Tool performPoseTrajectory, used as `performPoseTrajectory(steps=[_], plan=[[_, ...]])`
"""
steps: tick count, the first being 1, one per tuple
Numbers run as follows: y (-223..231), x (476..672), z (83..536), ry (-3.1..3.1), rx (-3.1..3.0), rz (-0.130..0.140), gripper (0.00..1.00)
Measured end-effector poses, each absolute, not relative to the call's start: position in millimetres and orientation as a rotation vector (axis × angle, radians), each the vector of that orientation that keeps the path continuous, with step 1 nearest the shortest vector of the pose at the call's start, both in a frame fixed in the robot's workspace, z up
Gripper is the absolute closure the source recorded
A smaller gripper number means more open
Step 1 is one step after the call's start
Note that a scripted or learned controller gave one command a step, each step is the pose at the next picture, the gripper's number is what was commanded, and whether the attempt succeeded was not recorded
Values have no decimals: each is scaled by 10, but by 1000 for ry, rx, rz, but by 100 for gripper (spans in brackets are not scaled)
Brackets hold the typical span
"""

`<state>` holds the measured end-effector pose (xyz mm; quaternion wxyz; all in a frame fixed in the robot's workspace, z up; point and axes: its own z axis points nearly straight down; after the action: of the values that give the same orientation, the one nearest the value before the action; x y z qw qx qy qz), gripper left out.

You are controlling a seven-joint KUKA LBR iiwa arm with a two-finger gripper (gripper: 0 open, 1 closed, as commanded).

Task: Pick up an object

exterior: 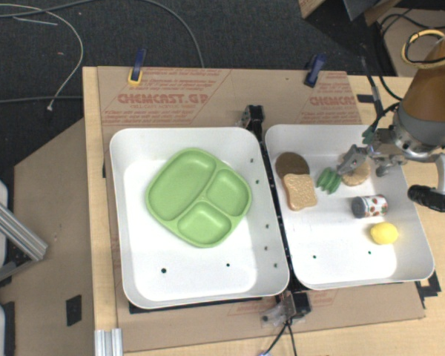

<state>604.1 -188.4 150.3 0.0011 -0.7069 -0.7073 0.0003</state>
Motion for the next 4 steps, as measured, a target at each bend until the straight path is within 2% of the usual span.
performPoseTrajectory(steps=[1, 2, 4], plan=[[-1971, 6077, 1012, -2219, -2219, 3, 0], [-1971, 6091, 1154, -2222, -2222, -3, 100], [-1953, 6056, 2452, -2228, -2226, -6, 100]])
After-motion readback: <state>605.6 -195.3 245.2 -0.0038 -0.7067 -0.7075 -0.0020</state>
